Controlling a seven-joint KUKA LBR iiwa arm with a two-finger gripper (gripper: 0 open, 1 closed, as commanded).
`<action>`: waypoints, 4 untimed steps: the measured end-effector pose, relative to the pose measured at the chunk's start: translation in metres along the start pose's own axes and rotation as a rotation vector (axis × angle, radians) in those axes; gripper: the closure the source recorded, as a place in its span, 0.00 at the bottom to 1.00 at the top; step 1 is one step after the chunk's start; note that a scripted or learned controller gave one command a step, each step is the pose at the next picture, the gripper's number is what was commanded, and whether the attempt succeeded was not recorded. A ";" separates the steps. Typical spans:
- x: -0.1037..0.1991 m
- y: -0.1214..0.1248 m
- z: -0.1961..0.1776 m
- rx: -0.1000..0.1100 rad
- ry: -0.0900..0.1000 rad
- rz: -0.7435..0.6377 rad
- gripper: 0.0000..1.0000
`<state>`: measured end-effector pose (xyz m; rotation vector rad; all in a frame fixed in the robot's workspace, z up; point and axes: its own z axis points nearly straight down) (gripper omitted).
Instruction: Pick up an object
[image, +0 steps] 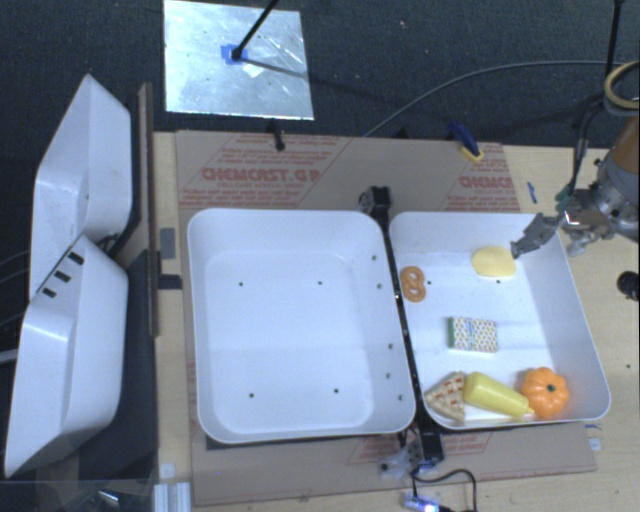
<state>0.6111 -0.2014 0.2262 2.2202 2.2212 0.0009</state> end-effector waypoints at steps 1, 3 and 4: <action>-0.004 0.023 0.104 0.009 0.002 -0.001 0.00; -0.005 0.018 0.142 0.000 0.000 0.000 0.00; -0.005 0.018 0.142 0.000 0.000 0.000 0.00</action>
